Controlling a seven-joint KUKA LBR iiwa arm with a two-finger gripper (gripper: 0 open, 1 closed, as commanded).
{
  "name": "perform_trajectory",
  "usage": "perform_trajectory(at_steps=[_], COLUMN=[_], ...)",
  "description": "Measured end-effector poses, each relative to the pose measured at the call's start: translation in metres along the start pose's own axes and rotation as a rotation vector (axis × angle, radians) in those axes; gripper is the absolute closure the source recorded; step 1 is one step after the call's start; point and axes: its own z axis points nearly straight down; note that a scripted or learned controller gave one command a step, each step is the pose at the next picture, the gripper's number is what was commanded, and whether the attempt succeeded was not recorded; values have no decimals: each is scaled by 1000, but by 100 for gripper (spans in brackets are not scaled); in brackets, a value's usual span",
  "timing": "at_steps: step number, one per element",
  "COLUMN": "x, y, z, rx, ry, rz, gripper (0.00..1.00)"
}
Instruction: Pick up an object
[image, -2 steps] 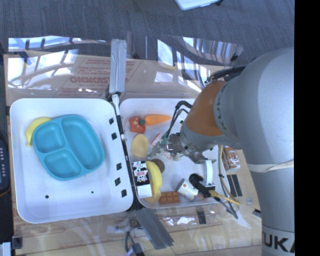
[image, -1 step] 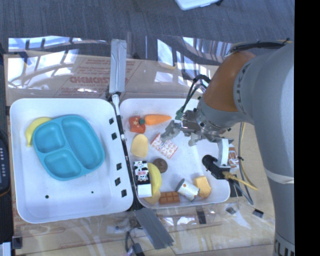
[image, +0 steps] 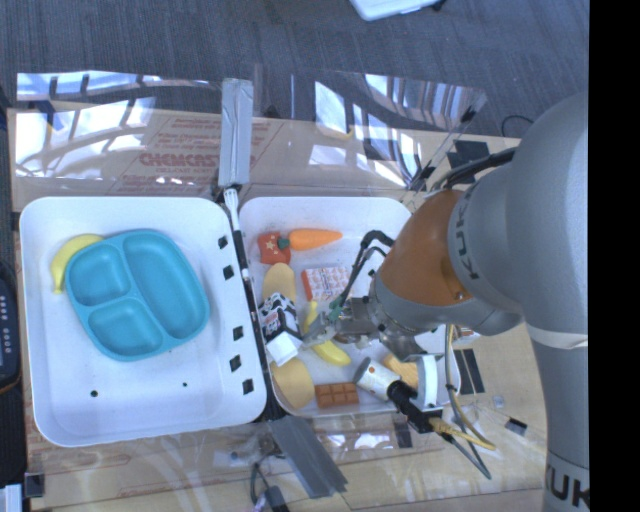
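The right bin (image: 330, 205) holds several toy foods: an orange carrot (image: 314, 239), a red fruit (image: 270, 247), a yellow oblong piece (image: 279, 281), a red-and-white packet (image: 325, 280), a black-and-white carton (image: 273, 316), a white block (image: 283, 348), a small yellow banana (image: 331, 352), a tan round piece (image: 292, 381) and a brown chocolate bar (image: 337, 394). My gripper (image: 338, 318) is low over the middle of this bin, just below the packet and above the small banana. The wrist hides what lies under it.
The left bin (image: 60, 400) carries a blue divided plate (image: 137, 292) with a yellow banana (image: 68, 257) at its upper left edge. A ridge with black clips (image: 240, 300) separates the bins. The grey arm covers the right bin's right side.
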Motion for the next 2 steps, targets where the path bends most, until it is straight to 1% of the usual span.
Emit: perform_trajectory(at_steps=[1,2], x=[2,7], y=[27,19], z=[22,-2], rx=[0,0], ry=[0,-1], rz=[-28,57], gripper=[0,0])
